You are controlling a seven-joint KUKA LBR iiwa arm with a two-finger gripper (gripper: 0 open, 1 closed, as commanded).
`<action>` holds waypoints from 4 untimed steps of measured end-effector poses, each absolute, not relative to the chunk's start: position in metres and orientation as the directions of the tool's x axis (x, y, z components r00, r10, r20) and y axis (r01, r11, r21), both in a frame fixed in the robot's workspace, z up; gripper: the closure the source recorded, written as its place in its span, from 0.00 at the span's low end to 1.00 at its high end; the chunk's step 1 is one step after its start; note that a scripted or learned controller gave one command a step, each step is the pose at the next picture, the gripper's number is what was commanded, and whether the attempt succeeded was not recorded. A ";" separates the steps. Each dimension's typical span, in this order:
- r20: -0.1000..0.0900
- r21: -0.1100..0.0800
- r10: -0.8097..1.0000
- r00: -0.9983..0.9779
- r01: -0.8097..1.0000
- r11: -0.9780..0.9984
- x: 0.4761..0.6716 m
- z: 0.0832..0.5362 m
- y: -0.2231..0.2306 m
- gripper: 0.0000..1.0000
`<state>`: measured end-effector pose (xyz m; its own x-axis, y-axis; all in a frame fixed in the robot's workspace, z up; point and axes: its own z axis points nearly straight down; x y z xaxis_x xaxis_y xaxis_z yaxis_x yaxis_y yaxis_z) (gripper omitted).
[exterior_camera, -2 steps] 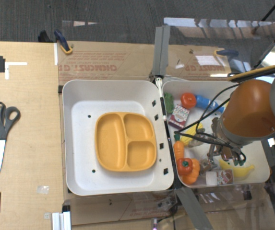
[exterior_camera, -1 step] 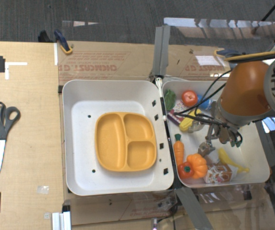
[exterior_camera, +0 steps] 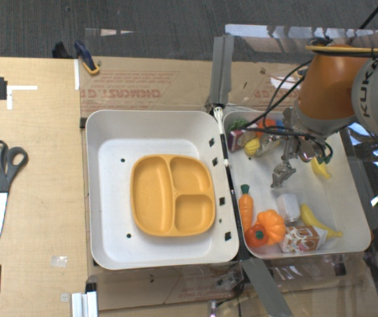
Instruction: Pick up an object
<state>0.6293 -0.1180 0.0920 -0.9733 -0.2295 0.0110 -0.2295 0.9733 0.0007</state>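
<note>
My gripper (exterior_camera: 282, 177) hangs over the middle of the right bin (exterior_camera: 353, 203), below the orange wrist band. It is above bare bin floor, with a white piece (exterior_camera: 289, 205) just in front of it. An orange carrot (exterior_camera: 246, 208), an orange pumpkin-like toy (exterior_camera: 271, 224), a red toy (exterior_camera: 254, 237), a small carton (exterior_camera: 301, 239) and a banana (exterior_camera: 318, 220) lie along the bin's near end. A yellow toy (exterior_camera: 252, 148) and another yellow piece (exterior_camera: 320, 169) flank the gripper. Nothing shows in its grasp.
The left bin (exterior_camera: 103, 177) holds a yellow divided plate (exterior_camera: 173, 195). Green and purple toys (exterior_camera: 237, 129) sit in the right bin's far left corner under cables. Scissors (exterior_camera: 4, 177) lie on the bench at far left.
</note>
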 end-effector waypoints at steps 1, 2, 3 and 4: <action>-0.004 -0.002 -0.340 -0.941 -0.340 0.941 0.561 0.093 -0.176 0.00; -0.025 -0.015 -0.466 -0.885 -0.465 0.885 0.541 0.100 -0.218 0.00; -0.007 -0.004 -0.495 -0.869 -0.495 0.869 0.554 0.094 -0.204 0.00; -0.002 0.001 -0.364 -0.931 -0.364 0.931 0.526 0.092 -0.168 0.00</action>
